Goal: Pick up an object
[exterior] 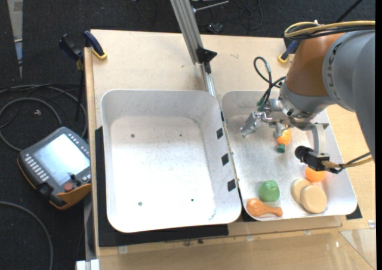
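Note:
My gripper (255,123) hangs over the upper middle of the right bin (250,161), under the grey and orange wrist. Just to its right a small orange and yellow piece with a green tip (283,139) lies close to the gripper body, and I cannot tell whether they touch. Along the bin's front lie a green round object (269,190), an orange pear-shaped object (262,207) and two beige round pieces (310,196). Another orange object (315,174) sits at the right wall, partly behind a black part of the arm.
The left bin (119,143) stands beside the right one, sharing a raised divider edge (225,149). A slanted metal pole (188,18) rises behind the bins. A teach pendant (57,166) lies on the floor at the left.

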Controlling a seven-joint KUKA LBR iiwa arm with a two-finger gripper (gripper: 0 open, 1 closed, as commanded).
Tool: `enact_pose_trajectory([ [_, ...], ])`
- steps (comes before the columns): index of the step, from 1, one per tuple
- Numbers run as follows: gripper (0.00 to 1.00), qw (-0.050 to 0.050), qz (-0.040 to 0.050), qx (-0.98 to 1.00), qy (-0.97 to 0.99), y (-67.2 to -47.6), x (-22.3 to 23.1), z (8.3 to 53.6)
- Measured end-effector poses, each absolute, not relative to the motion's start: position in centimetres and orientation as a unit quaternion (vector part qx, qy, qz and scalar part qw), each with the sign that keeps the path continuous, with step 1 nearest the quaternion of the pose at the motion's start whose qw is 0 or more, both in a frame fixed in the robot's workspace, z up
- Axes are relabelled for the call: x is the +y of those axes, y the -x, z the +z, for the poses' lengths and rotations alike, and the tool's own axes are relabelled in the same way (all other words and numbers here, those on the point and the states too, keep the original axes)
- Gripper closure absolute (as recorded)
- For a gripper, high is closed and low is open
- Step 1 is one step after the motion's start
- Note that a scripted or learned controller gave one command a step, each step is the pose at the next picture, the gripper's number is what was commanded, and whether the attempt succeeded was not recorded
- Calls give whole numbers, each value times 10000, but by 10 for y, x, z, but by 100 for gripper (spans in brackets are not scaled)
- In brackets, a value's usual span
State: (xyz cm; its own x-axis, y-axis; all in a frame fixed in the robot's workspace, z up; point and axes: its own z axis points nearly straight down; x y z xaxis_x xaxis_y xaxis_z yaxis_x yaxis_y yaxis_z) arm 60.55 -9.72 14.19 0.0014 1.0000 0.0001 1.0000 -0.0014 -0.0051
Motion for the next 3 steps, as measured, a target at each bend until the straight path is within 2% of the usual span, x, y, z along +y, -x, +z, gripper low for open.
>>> enact_pose_trajectory([
  [1,0,10,11,-7068,7074,-605,-97,92],
  [2,100,0,-5,-7065,7077,-606,-97,105],
  [3,100,-18,-15,-7078,7064,-614,-98,150],
])
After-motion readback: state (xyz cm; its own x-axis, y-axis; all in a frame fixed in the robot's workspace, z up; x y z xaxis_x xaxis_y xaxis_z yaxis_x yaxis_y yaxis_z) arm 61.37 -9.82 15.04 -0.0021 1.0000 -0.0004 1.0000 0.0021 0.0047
